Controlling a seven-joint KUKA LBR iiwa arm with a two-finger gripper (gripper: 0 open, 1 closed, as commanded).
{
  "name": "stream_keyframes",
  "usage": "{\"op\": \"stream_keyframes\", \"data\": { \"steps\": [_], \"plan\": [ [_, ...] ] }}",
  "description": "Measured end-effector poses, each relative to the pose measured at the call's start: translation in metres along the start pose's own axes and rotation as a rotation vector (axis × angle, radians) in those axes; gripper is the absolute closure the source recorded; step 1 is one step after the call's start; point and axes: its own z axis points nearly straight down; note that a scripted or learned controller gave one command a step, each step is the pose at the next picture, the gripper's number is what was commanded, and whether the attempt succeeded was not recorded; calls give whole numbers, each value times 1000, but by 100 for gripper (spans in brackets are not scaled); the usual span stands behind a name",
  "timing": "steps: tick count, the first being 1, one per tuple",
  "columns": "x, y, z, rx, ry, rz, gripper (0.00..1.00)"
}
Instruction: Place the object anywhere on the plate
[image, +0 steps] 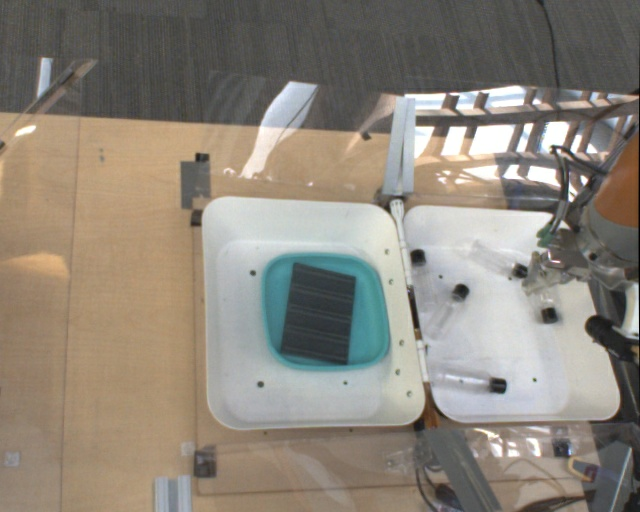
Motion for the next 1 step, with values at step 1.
{"op": "stream_keyframes", "data": {
  "steps": [1],
  "plan": [
    [70, -64, 7, 5, 1, 1, 100]
  ]
}}
